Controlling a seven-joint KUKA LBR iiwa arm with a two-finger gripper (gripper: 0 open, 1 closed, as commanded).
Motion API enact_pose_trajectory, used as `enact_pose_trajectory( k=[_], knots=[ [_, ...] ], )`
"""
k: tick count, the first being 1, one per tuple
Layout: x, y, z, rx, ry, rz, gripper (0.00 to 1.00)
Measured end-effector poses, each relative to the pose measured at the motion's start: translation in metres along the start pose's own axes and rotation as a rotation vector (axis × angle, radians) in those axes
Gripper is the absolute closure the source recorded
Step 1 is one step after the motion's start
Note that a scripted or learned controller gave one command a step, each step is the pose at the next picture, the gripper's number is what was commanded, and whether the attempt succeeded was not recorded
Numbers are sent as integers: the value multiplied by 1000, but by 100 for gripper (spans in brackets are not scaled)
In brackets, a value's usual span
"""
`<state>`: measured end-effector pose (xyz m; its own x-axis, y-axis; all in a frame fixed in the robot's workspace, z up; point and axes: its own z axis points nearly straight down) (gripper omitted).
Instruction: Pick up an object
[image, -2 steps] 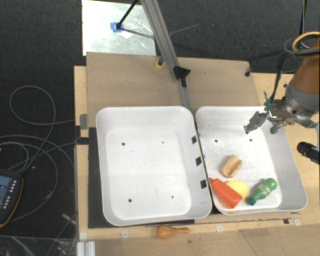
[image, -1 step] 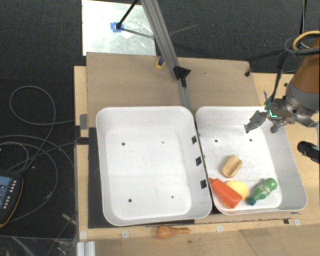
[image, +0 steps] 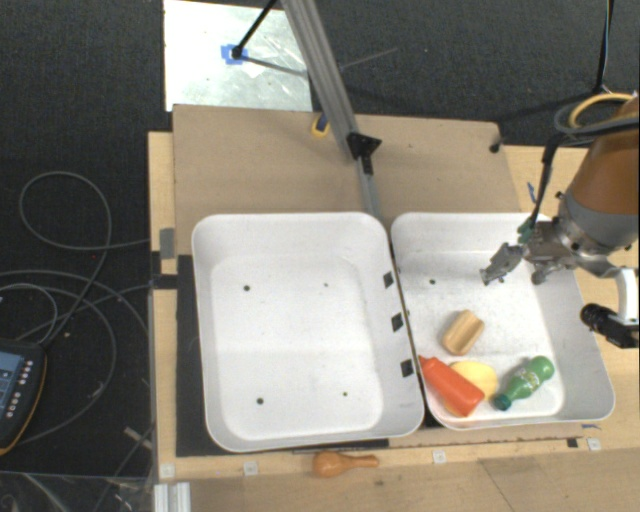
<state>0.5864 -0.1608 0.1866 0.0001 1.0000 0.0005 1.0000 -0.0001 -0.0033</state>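
Looking down at two white bins side by side on a brown bench (image: 260, 160), left bin (image: 215, 330) and right bin (image: 580, 330), touching along the middle. Got the arm (image: 605, 185) coming in from the right, grey with an orange band, and its gripper (image: 518, 270) hanging over the far half of the right bin. Seems spread open, fingers (image: 497, 268) apart with nothing between them, so not holding anything. All four pickable things bunched at the near end of that right bin, well clear of the gripper: tan block (image: 463, 331) closest to it, sitting on its own; then an orange piece (image: 450, 387) lying slanted against the bin's near-left corner, touching a yellow piece (image: 479, 376) just to its right; then a green bottle (image: 525, 382) lying on its side, right beside the yellow one, cap end pointing near-left. Can't tell what the orange and yellow ones really are, plastic food maybe. Also a small tan pear-shaped thing (image: 345, 462) lying on the bench's near edge, outside both bins. Grey pole (image: 330, 80) slanting down from the far side toward the gap between the bins. Off to the left, on dark carpet, loose cables (image: 70, 240) and a handheld pendant (image: 15, 385).
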Motion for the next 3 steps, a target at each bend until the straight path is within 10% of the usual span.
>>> enact_pose_trajectory(
  k=[2, 3],
  knots=[
    [-7, -7, 99, 0, 1, 0, 0],
    [-8, -5, 85, -7, -1, 0, 100]
  ],
)
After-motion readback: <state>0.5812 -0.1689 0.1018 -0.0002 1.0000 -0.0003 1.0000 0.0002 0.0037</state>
